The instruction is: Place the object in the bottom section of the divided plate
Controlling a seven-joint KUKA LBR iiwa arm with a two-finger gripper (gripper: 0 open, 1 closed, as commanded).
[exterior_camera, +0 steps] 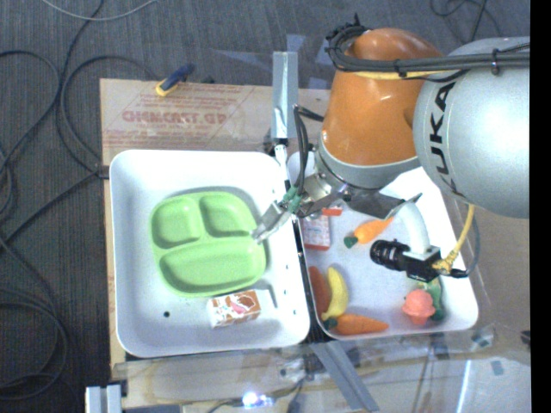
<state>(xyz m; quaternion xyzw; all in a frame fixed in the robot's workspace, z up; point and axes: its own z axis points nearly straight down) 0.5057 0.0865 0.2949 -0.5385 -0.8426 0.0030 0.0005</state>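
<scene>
Glossy green divided plate (209,240) (three-sectioned)

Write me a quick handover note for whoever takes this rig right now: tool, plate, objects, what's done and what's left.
Tool: at the green divided plate's right edge; grip state and any held object not discernible.
Plate: in the left bin; the bottom section looks bare.
Small carton: on the left bin floor, just below the plate.
Right bin: two carrots, banana, other toys.
Done: nothing in the bottom section yet.
Left: get the object into it.
</scene>
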